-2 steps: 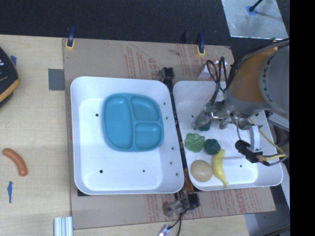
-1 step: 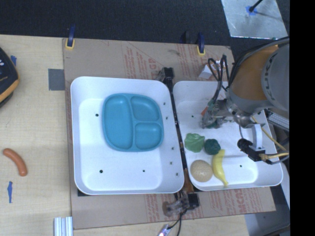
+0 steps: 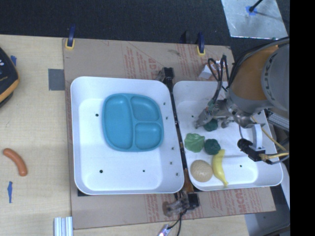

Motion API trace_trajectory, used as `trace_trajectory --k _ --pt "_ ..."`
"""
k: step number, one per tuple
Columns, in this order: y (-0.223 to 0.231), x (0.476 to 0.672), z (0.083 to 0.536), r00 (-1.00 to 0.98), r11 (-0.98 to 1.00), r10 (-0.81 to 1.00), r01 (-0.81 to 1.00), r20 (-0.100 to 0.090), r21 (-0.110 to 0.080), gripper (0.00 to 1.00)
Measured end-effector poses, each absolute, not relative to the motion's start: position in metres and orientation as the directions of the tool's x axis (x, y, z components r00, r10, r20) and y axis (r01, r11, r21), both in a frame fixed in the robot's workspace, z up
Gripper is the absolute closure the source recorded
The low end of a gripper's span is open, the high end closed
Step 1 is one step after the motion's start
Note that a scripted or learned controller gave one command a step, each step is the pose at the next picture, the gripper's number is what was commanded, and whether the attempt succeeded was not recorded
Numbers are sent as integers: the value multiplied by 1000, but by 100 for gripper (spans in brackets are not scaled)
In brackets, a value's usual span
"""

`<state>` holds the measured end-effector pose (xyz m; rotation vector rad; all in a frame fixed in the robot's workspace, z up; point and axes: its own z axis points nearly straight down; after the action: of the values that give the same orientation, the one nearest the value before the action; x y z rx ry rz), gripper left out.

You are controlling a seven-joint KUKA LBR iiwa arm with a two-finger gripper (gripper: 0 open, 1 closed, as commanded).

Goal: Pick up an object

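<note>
Gripper point(image 3: 209, 118) fingers around dark-green object point(image 3: 211, 126).

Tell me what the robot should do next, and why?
Probably lower the hand a little onto the dark green piece right beneath it. The hand sits low in the right bin just over that piece, while the light green thing, the banana and the egg lie further off.

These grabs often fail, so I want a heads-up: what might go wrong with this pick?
1. The claw sits low over a dark green piece; it may slip away.
2. The light green toy, another dark green piece and the banana lie close together, so the claw may nudge them.
</note>
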<state>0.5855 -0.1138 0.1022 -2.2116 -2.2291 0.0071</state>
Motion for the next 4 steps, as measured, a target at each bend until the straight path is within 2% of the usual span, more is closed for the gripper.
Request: trace_trajectory --k 1,2,3,4 --pt "-145 639 92 -1 1 1000 1000 9 -26 0" --pt "-151 601 92 -5 5 1000 1000 -1 -4 0" --pt "-152 601 102 -7 7 1000 1000 -1 -5 100" --pt "-152 601 102 -7 7 1000 1000 -1 -5 0"
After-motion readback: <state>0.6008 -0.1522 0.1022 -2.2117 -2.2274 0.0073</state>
